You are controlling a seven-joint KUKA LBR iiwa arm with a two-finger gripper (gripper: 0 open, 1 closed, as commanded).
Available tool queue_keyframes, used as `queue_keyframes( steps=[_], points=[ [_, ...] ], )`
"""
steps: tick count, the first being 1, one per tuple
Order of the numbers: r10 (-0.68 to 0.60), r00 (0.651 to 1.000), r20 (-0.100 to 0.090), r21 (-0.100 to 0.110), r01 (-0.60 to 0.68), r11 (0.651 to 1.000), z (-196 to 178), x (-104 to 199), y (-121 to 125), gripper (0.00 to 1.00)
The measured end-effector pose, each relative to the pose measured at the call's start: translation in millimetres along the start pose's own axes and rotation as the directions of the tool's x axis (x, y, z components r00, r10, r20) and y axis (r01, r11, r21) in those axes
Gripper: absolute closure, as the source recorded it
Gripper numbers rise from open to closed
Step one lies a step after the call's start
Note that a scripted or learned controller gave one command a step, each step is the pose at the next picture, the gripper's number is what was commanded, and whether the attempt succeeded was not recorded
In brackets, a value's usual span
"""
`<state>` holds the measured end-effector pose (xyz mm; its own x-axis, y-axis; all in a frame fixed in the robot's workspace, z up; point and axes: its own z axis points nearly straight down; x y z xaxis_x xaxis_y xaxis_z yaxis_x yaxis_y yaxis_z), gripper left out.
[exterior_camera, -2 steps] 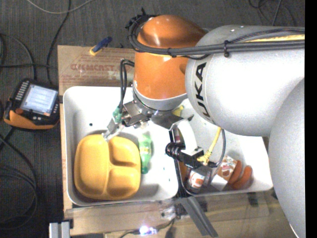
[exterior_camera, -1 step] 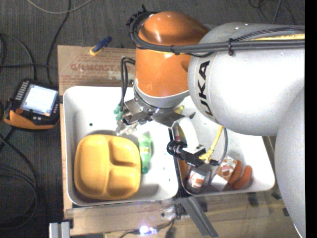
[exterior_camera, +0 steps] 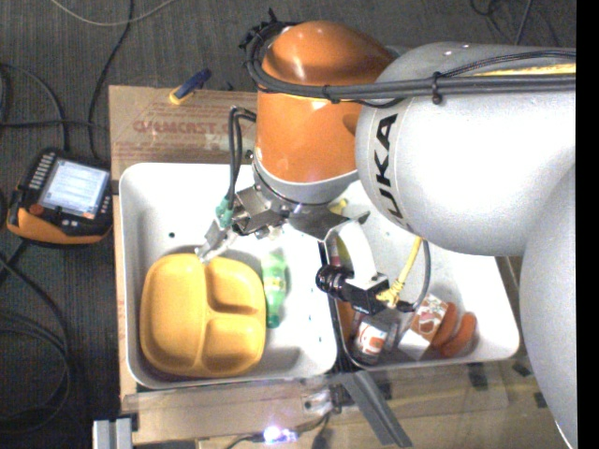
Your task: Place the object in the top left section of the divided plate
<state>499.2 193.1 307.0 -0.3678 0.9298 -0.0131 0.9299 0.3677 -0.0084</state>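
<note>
My orange-banded arm (exterior_camera: 314, 92) is looming nearest, my gripper (exterior_camera: 213, 244) hovering at the divided plate's (exterior_camera: 201, 314) top edge in the left bin (exterior_camera: 140, 195); its state I cannot tell.

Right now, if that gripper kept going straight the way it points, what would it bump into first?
Probably the yellow divided plate: the gripper points down-left at the plate's top edge, near its top left section. Depth is hard to judge here.
</note>
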Motion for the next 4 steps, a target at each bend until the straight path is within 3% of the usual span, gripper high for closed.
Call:
queue_keyframes(
  steps=[1,2,3,4],
  points=[
    [-0.001,1.000,0.003,0.003,0.001,1.000,-8.2,-0.2,0.0,1.00],
    [0.001,1.000,0.005,0.003,-0.001,1.000,-8.2,-1.2,0.0,0.00],
    [0.001,1.000,0.008,0.006,-0.001,1.000,-16.5,-1.5,0.1,1.00],
    [0.003,1.000,0.009,0.006,-0.003,1.000,-16.6,-2.5,0.1,0.00]
  ],
)
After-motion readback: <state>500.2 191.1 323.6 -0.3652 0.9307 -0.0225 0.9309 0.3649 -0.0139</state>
